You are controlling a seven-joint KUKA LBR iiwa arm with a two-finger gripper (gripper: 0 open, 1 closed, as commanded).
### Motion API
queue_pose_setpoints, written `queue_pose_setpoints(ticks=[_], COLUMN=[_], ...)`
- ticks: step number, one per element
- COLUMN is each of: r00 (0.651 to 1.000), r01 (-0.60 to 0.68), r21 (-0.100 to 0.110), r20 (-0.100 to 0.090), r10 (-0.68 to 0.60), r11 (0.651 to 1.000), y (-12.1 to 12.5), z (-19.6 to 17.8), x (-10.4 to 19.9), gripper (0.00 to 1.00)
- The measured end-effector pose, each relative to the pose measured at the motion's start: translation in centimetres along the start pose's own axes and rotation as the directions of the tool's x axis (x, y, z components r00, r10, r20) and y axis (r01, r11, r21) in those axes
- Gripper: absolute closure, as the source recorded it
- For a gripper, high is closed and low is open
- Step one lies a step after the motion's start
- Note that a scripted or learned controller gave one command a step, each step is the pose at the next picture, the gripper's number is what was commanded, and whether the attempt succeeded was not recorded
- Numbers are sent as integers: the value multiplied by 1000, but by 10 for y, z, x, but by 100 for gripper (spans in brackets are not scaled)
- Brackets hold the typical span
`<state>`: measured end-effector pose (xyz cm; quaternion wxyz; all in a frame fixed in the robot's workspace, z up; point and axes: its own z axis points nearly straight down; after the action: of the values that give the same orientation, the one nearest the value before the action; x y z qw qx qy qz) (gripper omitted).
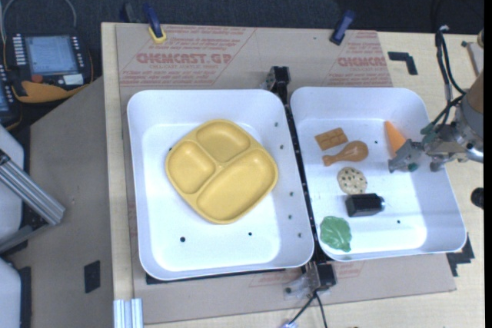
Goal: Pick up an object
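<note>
Six small items crowd the right bin [438, 200]; the gripper [407, 159], grip state unclear, sits beside an orange wedge [394, 136].

Glossy yellow plastic plate [222, 170]; smooth white bins [146, 165].

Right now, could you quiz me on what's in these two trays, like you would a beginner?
1. True or false: the yellow divided plate lies in the right bin.
2. Which item sits nearest the end effector? A) green leaf B) orange carrot piece C) black block
3. Fill in: the speckled cookie lies just above the ______ block.

Key: 1 false, it lies in the left bin; 2 B; 3 black.
</note>
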<state>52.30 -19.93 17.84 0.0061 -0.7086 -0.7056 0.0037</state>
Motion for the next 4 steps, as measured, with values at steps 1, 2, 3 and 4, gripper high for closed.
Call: queue_pose_setpoints(ticks=[1,2,3,4], r00=[1000,1000,1000,1000], r01=[4,3,4,4], r21=[-14,-8,-10,-15], r20=[4,1,1,4], r10=[-4,-3,-4,-4], r11=[1000,1000,1000,1000], y=[4,-2,-2,-1], z=[-8,37,89,77], x=[1,-2,-1,-2], gripper=[0,0,0,100])
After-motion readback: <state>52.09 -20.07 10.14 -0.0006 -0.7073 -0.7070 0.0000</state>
